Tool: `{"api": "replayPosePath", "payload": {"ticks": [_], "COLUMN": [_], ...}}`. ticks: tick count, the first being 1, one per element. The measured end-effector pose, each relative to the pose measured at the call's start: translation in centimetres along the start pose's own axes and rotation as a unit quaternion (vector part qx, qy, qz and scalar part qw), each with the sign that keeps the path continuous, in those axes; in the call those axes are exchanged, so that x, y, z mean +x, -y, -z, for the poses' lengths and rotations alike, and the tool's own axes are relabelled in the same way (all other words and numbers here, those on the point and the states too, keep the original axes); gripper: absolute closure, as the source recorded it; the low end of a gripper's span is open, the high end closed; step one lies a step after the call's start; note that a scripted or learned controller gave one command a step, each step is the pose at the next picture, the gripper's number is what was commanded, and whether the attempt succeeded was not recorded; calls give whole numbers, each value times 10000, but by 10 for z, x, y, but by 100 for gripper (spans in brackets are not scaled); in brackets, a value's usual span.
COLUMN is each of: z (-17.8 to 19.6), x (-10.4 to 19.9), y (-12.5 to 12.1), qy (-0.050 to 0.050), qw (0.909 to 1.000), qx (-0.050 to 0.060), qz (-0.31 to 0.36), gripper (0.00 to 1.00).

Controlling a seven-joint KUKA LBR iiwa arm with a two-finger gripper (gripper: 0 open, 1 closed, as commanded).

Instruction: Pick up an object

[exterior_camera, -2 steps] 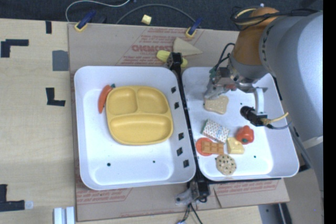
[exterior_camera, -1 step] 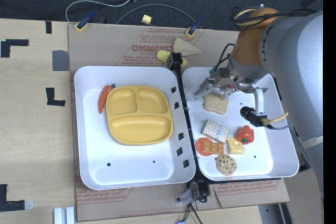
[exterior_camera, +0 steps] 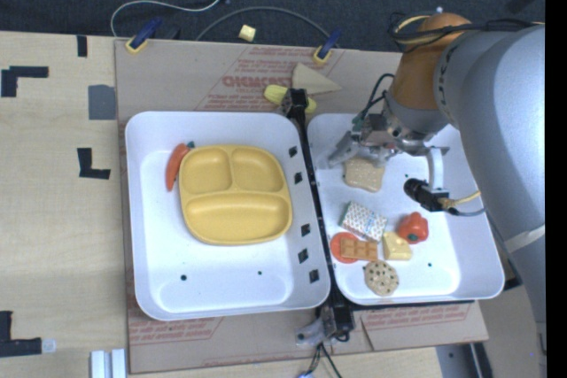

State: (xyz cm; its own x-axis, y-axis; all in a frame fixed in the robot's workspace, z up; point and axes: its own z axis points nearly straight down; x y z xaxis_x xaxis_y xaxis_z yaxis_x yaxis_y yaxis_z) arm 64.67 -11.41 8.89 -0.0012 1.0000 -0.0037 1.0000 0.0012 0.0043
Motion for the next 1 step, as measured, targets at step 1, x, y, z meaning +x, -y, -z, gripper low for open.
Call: {"api": "replayPosePath", "payload": {"ticks": [1], "z": [1], "x": [-2], "y": [-1], "qy": [-12], "qw": [10000], "qx": [-16], "qz": [4], "gripper": [0]}}
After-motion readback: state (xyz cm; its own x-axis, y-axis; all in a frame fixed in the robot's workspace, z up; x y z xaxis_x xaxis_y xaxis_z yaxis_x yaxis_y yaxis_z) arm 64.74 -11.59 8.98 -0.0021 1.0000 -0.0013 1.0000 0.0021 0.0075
